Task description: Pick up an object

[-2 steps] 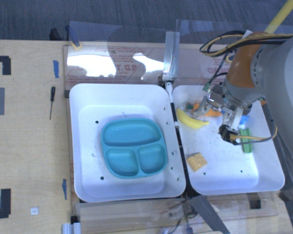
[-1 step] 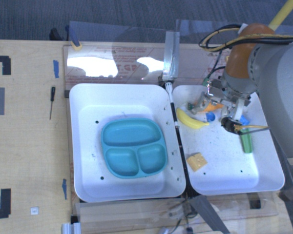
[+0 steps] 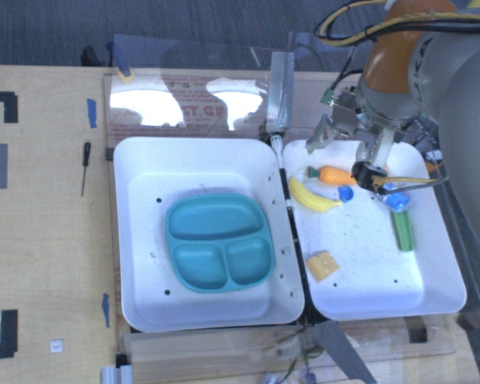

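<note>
My gripper (image 3: pixel 349 145) hangs over the far part of the right bin (image 3: pixel 376 290), its two pale fingers spread open with nothing between them. Just below it on the bin floor lies an orange carrot (image 3: pixel 334 175). A yellow banana (image 3: pixel 312 197) lies to the carrot's front left, near the bin's left wall. A small blue piece (image 3: pixel 346 193) sits between them. A green cylinder with a blue cap (image 3: pixel 402 229) lies further right. A tan block (image 3: pixel 322 266) rests nearer the front.
The left bin (image 3: pixel 136 162) holds a teal divided plate (image 3: pixel 220 241). A clear panel (image 3: pixel 192 102) stands behind the bins. A small screwdriver (image 3: pixel 85 165) lies on the wooden bench to the left. The arm's grey body fills the right side above the right bin.
</note>
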`<state>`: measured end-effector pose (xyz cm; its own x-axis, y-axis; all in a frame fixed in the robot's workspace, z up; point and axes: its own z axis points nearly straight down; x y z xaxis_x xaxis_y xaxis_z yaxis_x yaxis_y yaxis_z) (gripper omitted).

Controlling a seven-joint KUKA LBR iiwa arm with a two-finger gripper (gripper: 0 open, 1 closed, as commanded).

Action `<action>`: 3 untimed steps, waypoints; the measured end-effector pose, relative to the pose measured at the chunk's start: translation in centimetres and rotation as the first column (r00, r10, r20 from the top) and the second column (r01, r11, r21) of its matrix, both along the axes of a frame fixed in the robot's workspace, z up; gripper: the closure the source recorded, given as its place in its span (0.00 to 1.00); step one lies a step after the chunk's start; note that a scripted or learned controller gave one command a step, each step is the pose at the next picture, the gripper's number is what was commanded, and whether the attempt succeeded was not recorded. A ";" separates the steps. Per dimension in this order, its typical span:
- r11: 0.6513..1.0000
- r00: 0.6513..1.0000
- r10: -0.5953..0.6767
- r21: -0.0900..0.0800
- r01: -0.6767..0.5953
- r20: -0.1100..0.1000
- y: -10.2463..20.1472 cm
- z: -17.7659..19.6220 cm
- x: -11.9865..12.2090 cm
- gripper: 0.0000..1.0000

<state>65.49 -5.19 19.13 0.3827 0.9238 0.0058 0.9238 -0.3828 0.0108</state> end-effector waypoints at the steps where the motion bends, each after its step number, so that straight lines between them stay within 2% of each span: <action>1: 0.988 0.988 0.155 0.000 -0.155 -0.019 -5.2 -8.1 0.4 0.00; 2: 0.884 0.884 0.468 -0.021 -0.467 0.003 -5.3 -8.7 1.0 0.00; 3: 0.904 0.904 0.427 -0.003 -0.427 -0.011 -8.8 -10.5 -2.2 0.00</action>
